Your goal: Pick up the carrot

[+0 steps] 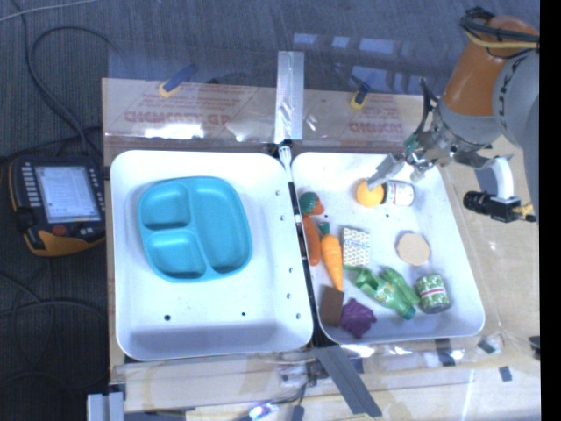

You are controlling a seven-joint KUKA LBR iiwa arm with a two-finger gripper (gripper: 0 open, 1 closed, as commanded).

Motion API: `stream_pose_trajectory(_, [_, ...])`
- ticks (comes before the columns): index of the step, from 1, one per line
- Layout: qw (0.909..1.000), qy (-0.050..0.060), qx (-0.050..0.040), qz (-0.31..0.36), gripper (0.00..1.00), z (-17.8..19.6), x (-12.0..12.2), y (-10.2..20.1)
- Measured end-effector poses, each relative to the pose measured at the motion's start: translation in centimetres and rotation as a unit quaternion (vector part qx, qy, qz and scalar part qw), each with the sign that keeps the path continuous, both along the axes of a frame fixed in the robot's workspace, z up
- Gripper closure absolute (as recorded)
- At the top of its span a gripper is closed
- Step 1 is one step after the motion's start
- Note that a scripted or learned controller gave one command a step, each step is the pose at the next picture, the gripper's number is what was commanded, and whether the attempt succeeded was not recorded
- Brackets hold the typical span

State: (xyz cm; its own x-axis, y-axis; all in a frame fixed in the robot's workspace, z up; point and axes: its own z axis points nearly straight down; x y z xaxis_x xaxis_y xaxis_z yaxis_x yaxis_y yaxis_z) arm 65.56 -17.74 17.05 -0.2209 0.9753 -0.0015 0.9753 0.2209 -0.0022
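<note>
The long orange plastic carrot (331,260) lies against the right white bin's (465,261) left wall among crowded toy foods—awkward to reach—while the claw (419,154) hovers well apart at the far edge, its state impossible to tell.

Landmark: carrot (331,260), right bin (465,261), close to divider wall (299,235).
- Left of carrot: second orange piece (312,239) touching, then wall. No side room.
- Above: tomato-like piece (309,203), near.
- Right: patterned white packet (355,246), just beside.
- Below: brown block (331,304), purple item (357,317), close.
- Lower right: green vegetables (386,288), green can (432,292).
- Far upper right: gripper (419,153) over yellow fruit (369,193) and small jar (399,194), well apart.
- Straight down from above: unobstructed.
- Left bin: blue tray (195,226); bare floor around it.
</note>
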Motion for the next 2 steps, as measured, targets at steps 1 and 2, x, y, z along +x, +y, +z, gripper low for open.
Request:
stream_pose_trajectory(1, [0.9998, -0.001, -0.0001, 0.022, 0.00, -7.6, 1.2, -1.6])
stream_pose_trajectory(2, [0.9973, 0.000, 0.0010, -0.074, 0.00, -0.6, -6.6, -0.1])
